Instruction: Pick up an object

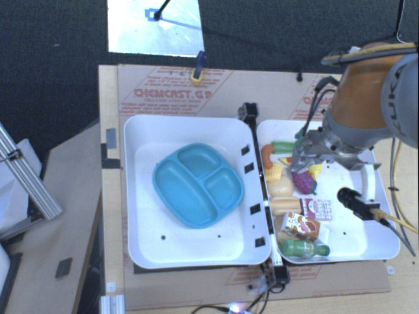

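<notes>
Gripper (302, 164): low in the right bin (380, 241), over the toy food pile; open or closed, I cannot tell.
Purple toy eggplant (304, 182): just below the gripper, perhaps touching, long axis roughly down-right.
Neighbours: yellow piece (273, 173) left, green bottle (305, 248) well below.
Left bin (141, 241): blue divided plate (198, 184).

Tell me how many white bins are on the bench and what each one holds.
2. The left bin holds a blue divided plate. The right bin holds a pile of toy food, where the gripper is; the arm may hide more.
</notes>
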Robot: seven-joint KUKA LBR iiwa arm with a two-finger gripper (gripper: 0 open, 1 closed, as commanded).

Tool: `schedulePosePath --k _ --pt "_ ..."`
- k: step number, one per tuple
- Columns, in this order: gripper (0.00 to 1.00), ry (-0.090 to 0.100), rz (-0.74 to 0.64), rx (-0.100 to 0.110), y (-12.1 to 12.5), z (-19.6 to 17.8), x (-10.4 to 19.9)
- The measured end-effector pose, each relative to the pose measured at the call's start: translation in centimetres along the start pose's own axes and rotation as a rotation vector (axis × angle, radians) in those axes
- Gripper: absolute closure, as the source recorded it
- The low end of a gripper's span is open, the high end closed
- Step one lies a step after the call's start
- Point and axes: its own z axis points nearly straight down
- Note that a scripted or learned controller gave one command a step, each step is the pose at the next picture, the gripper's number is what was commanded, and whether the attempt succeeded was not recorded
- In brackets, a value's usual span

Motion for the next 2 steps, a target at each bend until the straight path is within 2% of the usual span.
schedulePosePath --k 1,2 --pt "1.0 -0.001 0.002 -0.002 -3.8 -0.5 1.6" --pt "1.0 -0.001 0.005 -0.003 -5.2 -0.6 1.7"
